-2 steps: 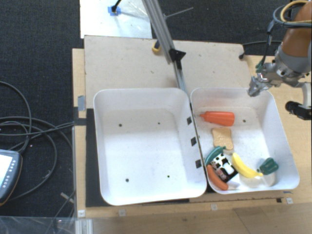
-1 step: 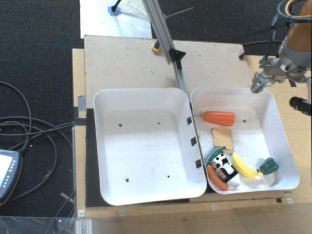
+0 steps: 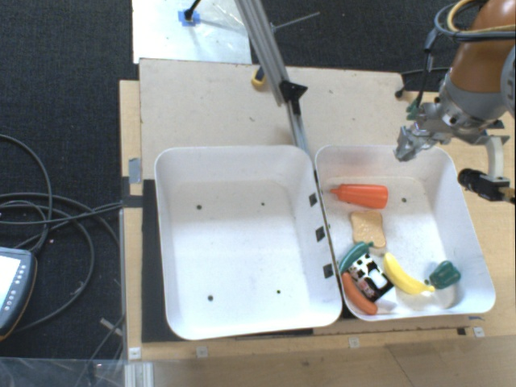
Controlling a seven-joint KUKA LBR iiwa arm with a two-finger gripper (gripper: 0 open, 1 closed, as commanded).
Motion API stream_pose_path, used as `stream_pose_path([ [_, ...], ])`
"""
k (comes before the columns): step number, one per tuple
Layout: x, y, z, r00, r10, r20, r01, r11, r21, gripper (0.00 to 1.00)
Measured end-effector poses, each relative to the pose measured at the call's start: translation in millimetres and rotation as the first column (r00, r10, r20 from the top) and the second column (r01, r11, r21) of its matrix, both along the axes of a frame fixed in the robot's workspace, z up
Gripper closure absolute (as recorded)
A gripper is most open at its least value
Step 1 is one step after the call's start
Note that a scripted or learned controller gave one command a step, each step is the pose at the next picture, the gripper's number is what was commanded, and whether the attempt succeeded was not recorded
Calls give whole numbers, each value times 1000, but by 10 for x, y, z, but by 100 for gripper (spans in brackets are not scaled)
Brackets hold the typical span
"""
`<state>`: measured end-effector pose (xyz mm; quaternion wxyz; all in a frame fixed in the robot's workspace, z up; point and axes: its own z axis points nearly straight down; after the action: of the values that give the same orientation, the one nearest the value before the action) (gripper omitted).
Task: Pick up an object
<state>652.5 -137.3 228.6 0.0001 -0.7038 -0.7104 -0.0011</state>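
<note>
White right bin (image 3: 461, 208): tool (image 3: 405, 149) over its far rim.

I have one fixed camera, mounted above the bench (image 3: 210, 103) and looking down at a slant. It takes in both white bins: left bin (image 3: 173, 176), right bin (image 3: 476, 240). The arm (image 3: 484, 63) enters at right.
</note>
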Motion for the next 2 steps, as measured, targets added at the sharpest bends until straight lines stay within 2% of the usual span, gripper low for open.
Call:
stream_pose_path([
  [1, -137, 608, 71, 1000, 2, 0, -2, 1000, 1, 100],
  [2, -256, 1116, -35, 1000, 1, -3, -1, 1000, 1, 100],
])
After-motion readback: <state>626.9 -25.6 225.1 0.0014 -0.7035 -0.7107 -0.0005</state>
